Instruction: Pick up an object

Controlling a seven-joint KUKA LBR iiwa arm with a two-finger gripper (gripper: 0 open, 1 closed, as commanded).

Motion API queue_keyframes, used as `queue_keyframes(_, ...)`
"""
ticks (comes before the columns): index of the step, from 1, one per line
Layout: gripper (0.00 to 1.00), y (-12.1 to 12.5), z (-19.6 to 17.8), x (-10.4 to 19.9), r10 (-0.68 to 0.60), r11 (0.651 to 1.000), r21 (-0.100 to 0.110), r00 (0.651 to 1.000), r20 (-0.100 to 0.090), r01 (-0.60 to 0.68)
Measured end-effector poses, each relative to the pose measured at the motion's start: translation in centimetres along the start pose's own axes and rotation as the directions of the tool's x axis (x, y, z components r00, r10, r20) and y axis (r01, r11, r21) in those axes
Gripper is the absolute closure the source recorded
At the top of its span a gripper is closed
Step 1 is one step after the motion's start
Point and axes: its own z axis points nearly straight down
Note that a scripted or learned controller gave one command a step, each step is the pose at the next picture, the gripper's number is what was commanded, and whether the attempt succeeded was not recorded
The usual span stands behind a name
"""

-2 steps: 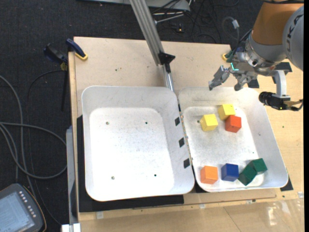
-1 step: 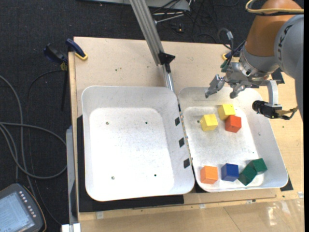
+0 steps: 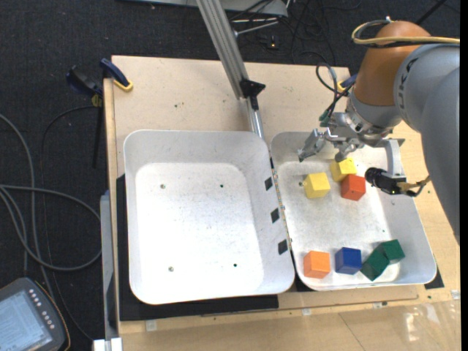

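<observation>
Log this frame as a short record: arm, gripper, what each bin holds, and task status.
arm: reaches in from the right, over the right bin
gripper: at the bin's far end, nothing seen between its fingers
right bin far end: two yellow blocks, red block
right bin near end: orange block, blue block, green blocks
left bin: no blocks
status: no pick yet

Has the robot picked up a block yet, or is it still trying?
Not yet. Nothing looks lifted: all the blocks sit on the floor of the right bin. In hand: the gripper is low over the bin's far end, next to the yellow blocks and the red block, with nothing visible between its fingers. Left: closing on one block and raising it. The orange, blue and green blocks lie untouched at the near edge.
</observation>
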Motion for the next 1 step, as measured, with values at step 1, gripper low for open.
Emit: queue_keyframes(1,0.00,0.14,2.40,-0.02,0.002,1.000,-0.009,1.000,0.001,-0.002)
